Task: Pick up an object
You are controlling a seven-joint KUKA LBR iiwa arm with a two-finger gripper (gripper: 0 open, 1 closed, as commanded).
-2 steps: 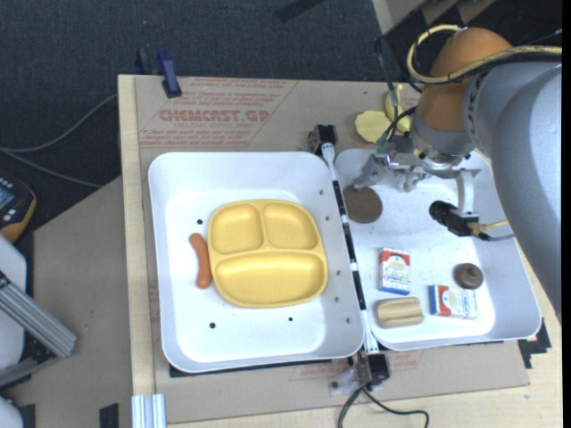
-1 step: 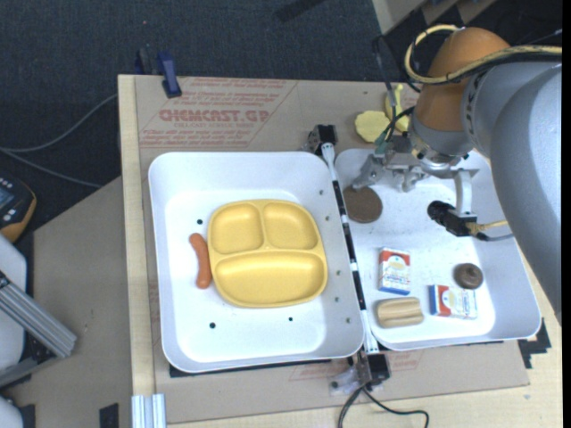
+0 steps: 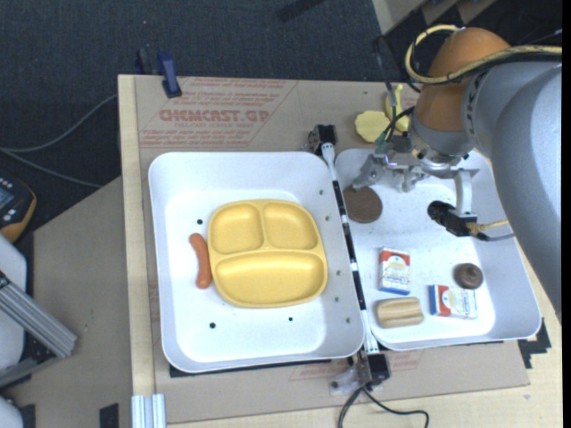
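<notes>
The gripper [image 3: 385, 173] is being held low over the far end of the right-hand bin [image 3: 508, 266]. It is being carried by the grey arm [image 3: 526, 132], which is being reached in from the right of the view. Whether the gripper is open or closed cannot be told from this angle.

A flat brown disc [image 3: 362, 205] is being left on the bin floor just beside the gripper, on its near-left side, close to the wall shared with the other bin. Whether the two are touching cannot be told.

Nearer the camera, four more things are being kept in the same bin. A small red-and-white carton [image 3: 394, 270] is being shown upright in the middle, with a tan bread roll [image 3: 399, 311] just below it. A second carton [image 3: 453, 301], with blue and red print, is being shown lying to the right of the roll. A small brown round piece [image 3: 467, 276] is being shown just above that carton.

In the left-hand bin [image 3: 169, 239], a yellow plate [image 3: 268, 252] with three compartments is being shown in the middle. An orange sausage [image 3: 201, 259] is being shown lying on the bin floor just beside the plate's left edge.

Both bins are being borne by a brown board [image 3: 223, 114] with red print. A pale yellow thing [image 3: 370, 125] is being shown on that board beyond the right-hand bin, and a blue clip [image 3: 168, 74] at the board's far left corner.
</notes>
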